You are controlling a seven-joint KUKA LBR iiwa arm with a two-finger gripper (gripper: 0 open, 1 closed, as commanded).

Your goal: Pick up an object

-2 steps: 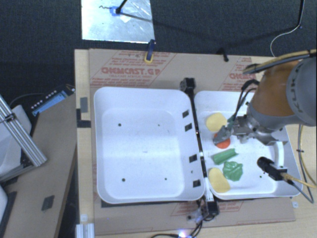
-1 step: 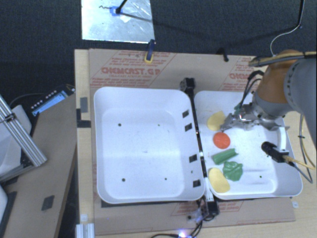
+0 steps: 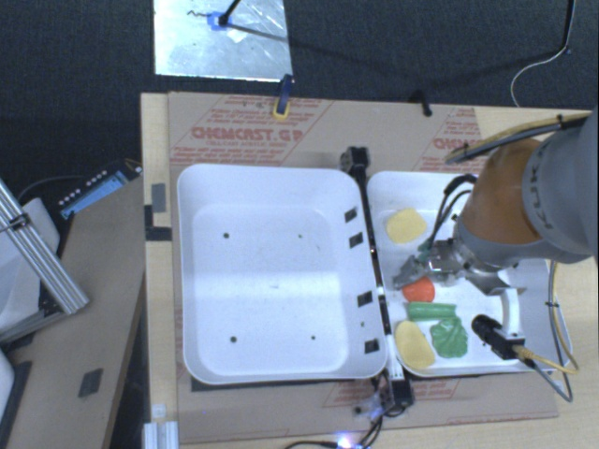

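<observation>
Red-orange object (image 3: 419, 290) just below end effector (image 3: 417, 267), fingers' state cannot tell, right bin (image 3: 487, 368)

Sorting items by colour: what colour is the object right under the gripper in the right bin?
Red-orange, just below the gripper, seen in the camera view.

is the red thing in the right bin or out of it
In. The red object lies on the right bin floor, just under the tool.

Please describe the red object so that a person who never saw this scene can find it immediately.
Look at the right white bin, where the grey arm reaches in. Near the middle of its left half, just under the end effector, lies a small red-orange object. It is the sole red piece: its neighbours are two yellow pieces and green ones.
</observation>
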